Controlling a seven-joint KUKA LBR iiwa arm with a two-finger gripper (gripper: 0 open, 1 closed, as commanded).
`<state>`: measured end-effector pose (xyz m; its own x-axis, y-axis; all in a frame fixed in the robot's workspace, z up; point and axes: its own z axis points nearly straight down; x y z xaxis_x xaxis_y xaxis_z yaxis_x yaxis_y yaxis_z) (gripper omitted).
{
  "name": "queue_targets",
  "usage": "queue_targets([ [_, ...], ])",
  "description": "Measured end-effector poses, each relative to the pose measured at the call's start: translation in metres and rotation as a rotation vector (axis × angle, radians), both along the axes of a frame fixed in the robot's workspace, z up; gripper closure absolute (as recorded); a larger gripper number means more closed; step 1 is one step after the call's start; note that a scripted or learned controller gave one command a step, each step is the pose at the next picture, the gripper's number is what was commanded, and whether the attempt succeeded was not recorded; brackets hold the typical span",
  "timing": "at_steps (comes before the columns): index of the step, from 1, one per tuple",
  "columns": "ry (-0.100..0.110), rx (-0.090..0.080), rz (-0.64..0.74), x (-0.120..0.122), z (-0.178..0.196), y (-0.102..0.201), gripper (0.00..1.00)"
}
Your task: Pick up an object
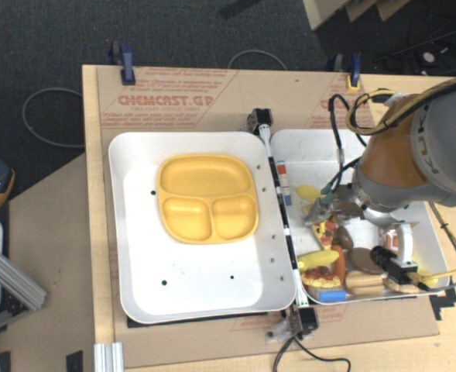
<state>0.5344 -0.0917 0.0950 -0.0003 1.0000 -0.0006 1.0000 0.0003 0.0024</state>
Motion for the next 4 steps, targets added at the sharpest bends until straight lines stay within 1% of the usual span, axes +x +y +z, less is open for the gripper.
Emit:
queue_targets([
  [1,-0.015,-0.001,0.006,0.045,0.125,0.031,1.00],
  [2,0.002,0.000,0.000,0.041,0.117,0.028,0.00],
  [3,-0.002,-0.003,-0.002,0.098,0.073,-0.015,0.00],
  [4,0.014,0.003,-0.004,0.033,-0.016,-0.029,0.00],
])
